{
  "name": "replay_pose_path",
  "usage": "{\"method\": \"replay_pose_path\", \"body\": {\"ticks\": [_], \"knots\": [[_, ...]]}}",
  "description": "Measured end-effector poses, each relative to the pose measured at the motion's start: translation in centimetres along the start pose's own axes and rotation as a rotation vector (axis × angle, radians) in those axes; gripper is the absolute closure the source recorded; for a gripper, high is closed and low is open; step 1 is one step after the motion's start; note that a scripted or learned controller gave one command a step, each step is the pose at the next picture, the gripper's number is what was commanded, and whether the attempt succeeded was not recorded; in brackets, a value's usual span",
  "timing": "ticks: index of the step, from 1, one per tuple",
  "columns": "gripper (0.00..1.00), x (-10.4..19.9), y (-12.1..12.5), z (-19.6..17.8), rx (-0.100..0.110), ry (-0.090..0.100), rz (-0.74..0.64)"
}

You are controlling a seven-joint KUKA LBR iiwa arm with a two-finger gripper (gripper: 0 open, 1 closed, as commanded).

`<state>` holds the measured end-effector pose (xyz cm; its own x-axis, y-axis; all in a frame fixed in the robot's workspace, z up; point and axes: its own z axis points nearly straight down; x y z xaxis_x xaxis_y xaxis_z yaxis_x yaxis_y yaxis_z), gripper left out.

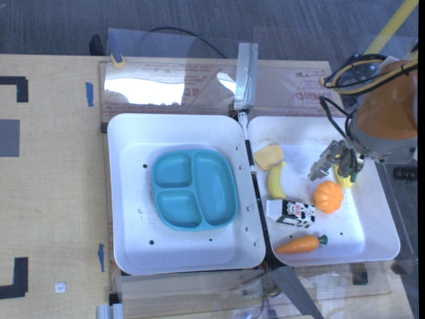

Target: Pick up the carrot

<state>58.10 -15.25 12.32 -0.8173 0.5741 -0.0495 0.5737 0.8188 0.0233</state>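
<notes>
Worktop's got two white bins, and the carrot [300,244] is just lying untouched at the right bin's [378,234] front edge while the tool [334,163] hangs released well behind it, so the whole grab's left.

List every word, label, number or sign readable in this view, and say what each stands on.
Red print on the clear panel behind the bins: too blurred and faint to read.
Black-and-white carton in the right bin: patterned, no letters legible.
Small square marker on the wooden bench: too small to read.
Nothing else bears text.
</notes>
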Motion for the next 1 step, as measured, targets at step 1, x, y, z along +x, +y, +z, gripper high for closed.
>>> {"method": "replay_pose_path", "body": {"ticks": [1], "knots": [[0.00,0.07,-0.05,0.13,0.001,0.002,0.000]]}}
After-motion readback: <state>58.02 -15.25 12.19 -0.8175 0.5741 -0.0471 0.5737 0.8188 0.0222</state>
